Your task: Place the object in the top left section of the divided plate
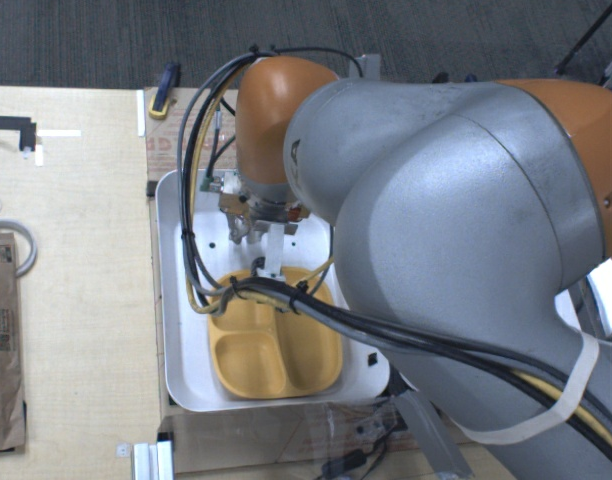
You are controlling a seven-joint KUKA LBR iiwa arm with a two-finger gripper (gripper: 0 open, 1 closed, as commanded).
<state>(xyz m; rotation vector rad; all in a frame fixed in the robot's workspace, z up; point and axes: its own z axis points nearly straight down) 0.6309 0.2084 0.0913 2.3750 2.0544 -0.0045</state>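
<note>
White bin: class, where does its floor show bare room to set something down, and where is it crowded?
Bare floor in the bin lies left of the plate, along the left wall. Crowded above the plate, under the gripper and cables.

No legible text anywhere. Brown paper bag (4, 353), well left of the white bin (171, 298), carries small dark print, too blurred to read.

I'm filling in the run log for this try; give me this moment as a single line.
arm: over white bin | gripper: above divided plate, near its far edge | held object: none seen | plate sections in view: bare
</note>
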